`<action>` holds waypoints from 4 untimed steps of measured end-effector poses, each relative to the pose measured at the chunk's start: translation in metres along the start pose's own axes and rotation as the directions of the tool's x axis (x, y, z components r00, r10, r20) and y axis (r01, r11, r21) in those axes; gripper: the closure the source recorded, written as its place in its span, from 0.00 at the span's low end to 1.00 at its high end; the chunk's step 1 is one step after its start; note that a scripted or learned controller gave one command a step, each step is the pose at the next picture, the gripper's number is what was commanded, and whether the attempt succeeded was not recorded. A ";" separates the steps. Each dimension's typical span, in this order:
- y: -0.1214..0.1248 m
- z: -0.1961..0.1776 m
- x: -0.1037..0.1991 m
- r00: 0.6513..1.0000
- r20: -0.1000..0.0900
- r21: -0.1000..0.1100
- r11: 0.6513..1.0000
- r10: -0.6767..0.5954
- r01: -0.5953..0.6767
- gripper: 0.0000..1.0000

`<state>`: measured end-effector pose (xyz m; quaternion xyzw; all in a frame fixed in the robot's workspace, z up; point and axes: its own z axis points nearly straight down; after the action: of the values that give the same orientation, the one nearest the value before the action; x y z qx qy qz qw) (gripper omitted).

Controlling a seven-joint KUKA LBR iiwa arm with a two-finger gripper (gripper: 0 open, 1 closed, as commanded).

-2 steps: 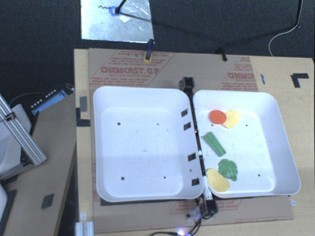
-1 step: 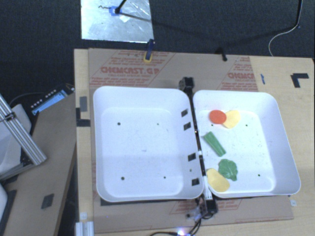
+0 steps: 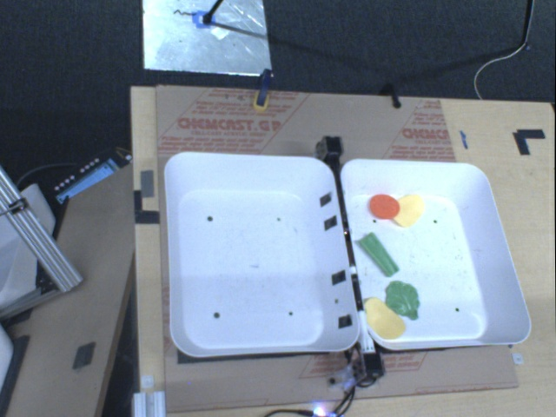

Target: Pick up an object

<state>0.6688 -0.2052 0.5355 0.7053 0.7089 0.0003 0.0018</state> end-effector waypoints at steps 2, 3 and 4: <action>0.000 0.000 0.000 1.000 0.000 0.000 1.000 0.000 0.000 1.00; 0.000 0.113 0.052 1.000 -0.005 0.010 1.000 -0.002 0.002 1.00; 0.000 0.082 0.053 1.000 -0.001 -0.002 1.000 0.000 0.000 1.00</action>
<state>0.6688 -0.1526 0.4535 0.7054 0.7088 0.0016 0.0023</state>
